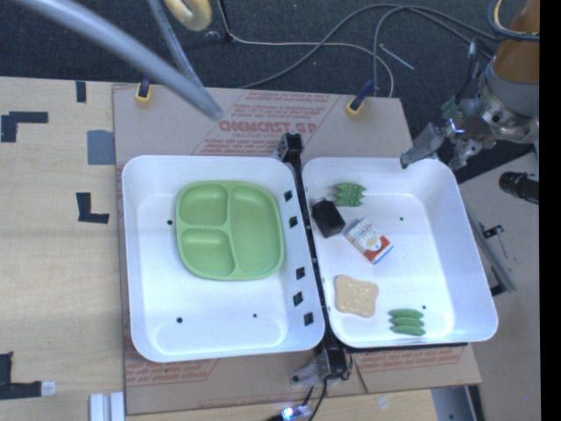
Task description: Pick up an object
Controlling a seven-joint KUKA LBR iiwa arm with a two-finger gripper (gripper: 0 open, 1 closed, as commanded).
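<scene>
The right bin [456, 261] holds several small items: a green pea pod [349, 193] at the back, a black block [327, 217], a white carton with red and blue print [368, 240], a tan toast slice [356, 296] and a second green pod [407, 321] near the front. My gripper [440, 150] hangs over the back right corner of this bin, above the rim, well right of the items. Its fingers are spread open with nothing between them.
A green divided plate [230, 231] lies in the left bin [145, 261]. A black divider [302, 235] runs between the bins. Cables [377, 33] trail across the dark floor behind the bench. A grey pole [114, 33] crosses the top left.
</scene>
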